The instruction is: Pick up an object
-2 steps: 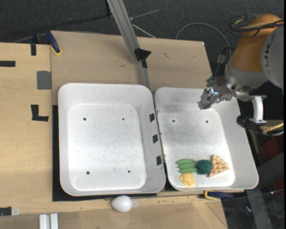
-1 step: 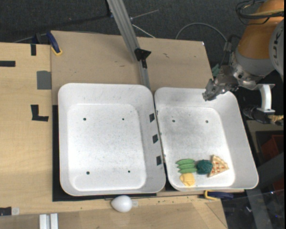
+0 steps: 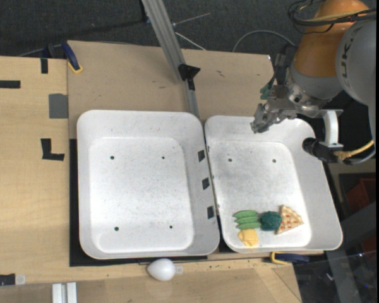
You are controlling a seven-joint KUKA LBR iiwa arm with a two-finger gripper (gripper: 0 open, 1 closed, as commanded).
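A white egg-shaped thing (image 3: 162, 269) lies on the bench (image 3: 25, 188) just below the left bin's (image 3: 139, 122) front rim. A grey metal bar (image 3: 167, 40) slants down from the top toward the gap between the bins. Black tape marks (image 3: 49, 149) dot the wood at left.

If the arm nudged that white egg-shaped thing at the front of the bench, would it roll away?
Probably. The egg looks smooth and rounded, so a push would likely set it rolling, in a curve rather than straight since one end seems narrower. It lies on the bench, outside the bins, with no wall near to stop it. Its glossy surface may slip between the fingers.
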